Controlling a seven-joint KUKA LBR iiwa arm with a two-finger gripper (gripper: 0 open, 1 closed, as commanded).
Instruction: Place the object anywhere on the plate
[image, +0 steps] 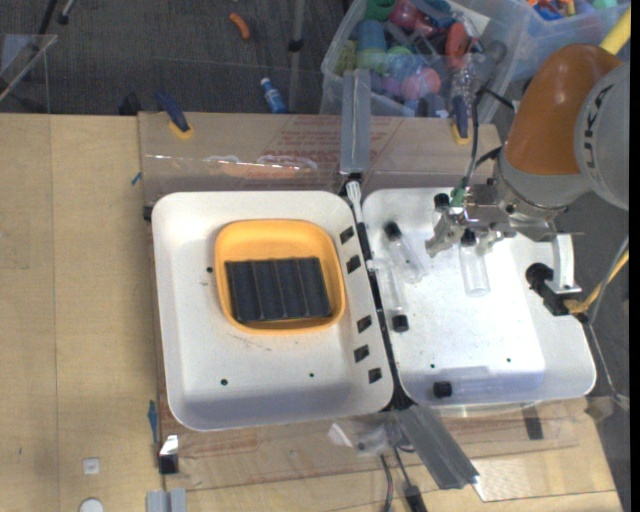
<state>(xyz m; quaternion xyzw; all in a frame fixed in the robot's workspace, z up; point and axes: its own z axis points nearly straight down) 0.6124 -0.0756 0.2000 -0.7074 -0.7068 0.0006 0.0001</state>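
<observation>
Camera view, your gripper (455, 240) over the right bin (520, 350), finger state untellable, black ridged object (277, 290) on orange plate (280, 240) far left.

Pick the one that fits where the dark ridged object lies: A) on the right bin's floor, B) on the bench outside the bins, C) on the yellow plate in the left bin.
C: the dark object lies on the yellow plate in the left bin.

The arm (570, 110) runs off the right edge, most of it cut away. The toy box (440, 45) gets clipped by the top edge, its contents a blur.
</observation>
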